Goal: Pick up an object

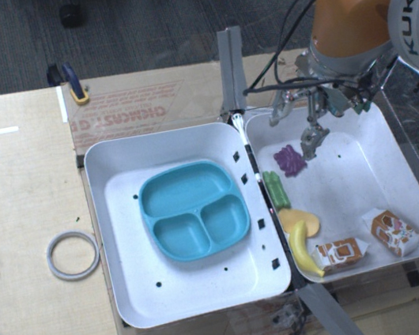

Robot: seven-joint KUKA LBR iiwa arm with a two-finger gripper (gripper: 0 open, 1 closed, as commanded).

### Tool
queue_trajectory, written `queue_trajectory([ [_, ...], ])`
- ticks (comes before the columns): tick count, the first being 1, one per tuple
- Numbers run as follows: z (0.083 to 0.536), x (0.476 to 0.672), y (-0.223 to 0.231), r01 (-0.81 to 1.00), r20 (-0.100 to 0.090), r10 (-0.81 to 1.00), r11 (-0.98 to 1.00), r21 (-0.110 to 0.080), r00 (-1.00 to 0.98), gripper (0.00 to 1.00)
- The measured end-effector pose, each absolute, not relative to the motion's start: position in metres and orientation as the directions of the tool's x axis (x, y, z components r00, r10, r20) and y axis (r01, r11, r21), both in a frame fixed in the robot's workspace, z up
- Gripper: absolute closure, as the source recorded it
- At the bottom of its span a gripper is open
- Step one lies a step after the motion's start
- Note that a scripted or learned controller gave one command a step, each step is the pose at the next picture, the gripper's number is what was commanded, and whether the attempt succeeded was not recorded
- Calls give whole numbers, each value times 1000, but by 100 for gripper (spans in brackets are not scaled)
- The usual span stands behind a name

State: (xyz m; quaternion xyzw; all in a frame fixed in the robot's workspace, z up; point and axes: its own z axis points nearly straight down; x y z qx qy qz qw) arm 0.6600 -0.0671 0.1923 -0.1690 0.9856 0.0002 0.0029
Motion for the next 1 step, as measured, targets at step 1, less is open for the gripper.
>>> queue_trajectory([
  [1, 94, 611, -97, -314, -3, -314, 950, 0, -950, 0],
])
